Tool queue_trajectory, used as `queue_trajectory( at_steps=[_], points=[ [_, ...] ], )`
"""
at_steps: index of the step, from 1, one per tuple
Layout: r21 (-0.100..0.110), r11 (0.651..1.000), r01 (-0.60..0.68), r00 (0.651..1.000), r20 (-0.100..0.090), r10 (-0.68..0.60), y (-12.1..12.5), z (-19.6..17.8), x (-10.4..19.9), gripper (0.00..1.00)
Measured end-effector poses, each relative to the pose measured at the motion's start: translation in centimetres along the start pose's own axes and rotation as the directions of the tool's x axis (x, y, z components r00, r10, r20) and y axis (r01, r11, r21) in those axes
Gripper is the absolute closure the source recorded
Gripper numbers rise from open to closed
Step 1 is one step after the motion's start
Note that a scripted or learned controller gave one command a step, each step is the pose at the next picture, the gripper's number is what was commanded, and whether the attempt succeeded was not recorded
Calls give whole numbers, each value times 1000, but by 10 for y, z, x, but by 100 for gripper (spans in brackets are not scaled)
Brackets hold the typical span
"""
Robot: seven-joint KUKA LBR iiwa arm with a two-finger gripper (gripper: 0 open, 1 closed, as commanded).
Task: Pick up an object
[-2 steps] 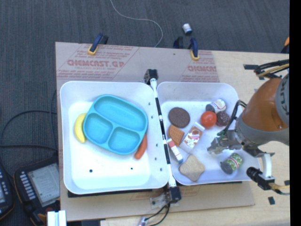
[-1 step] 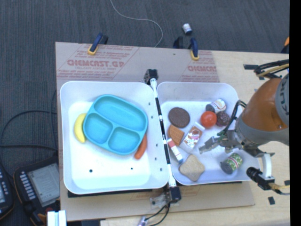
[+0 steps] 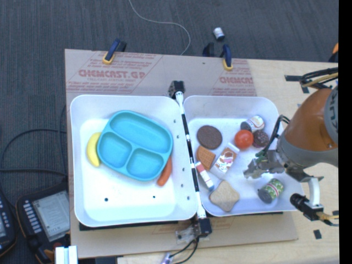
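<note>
My gripper (image 3: 258, 168) hangs low over the right bin (image 3: 231, 104), above a bare patch of its floor. A red tomato (image 3: 243, 139) and a dark round fruit (image 3: 260, 138) lie just behind it. In front of it and slightly right, a green can (image 3: 271, 190) lies on its side. To its left is a small printed packet (image 3: 226, 160). Nothing shows in the gripper's grasp.
The right bin also holds a brown round cookie (image 3: 209, 136), an orange waffle piece (image 3: 206, 157), a bread slice (image 3: 224, 196), a small tin (image 3: 256, 123) and a tube (image 3: 203, 176). The left bin (image 3: 82, 202) holds a blue divided plate (image 3: 133, 145), a banana (image 3: 92, 149) and a sausage (image 3: 165, 173).
</note>
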State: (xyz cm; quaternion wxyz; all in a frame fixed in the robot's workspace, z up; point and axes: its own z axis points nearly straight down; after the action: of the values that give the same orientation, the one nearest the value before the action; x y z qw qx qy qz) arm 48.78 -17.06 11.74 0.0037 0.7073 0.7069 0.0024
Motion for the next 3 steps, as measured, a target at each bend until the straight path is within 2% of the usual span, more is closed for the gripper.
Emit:
queue_trajectory(
  at_steps=[1,2,3],
  points=[
    [0,1000,0,1000,0,0,0,0,0,0],
    [0,1000,1,1000,-1,-1,1,-9,0,100],
    [0,1000,1,1000,-1,-1,1,-9,0,0]
  ],
)
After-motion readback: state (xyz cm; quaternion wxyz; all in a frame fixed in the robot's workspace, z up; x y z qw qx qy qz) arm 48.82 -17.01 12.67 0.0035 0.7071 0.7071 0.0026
